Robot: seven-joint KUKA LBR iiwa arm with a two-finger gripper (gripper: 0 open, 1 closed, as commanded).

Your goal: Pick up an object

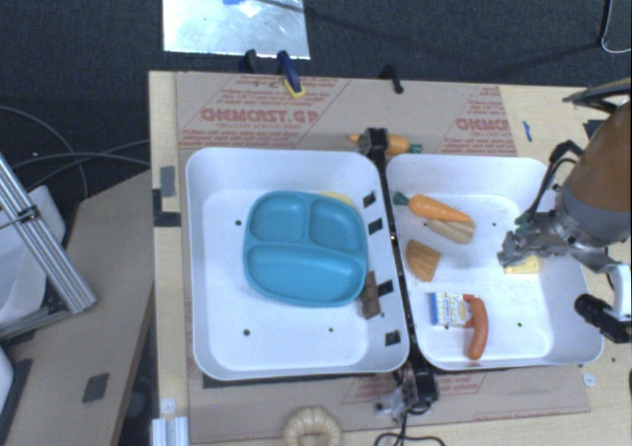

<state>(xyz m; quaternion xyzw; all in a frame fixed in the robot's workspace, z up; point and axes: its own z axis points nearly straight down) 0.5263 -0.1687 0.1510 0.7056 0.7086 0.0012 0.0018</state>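
Note:
My gripper (518, 249) hangs low over the right side of the right bin (494, 347), directly at a small yellow piece (524, 265) that shows just beneath it. A carrot (438, 208) lies at the bin's back left with a tan bread stick (451, 230) just in front of it. A brown wedge of bread (423, 260) rests near the divider. At the front lie a small blue and white packet (450, 310) and a red sausage (477, 326). Nothing can be seen between the gripper's tips.
The left bin (222, 335) holds a blue divided plate (302, 248), with a small brown item (370, 302) by its front right corner. A yellow and blue clamp (291, 76) sits on the cardboard behind the bins. An orange object (395, 145) lies at the divider's back end.

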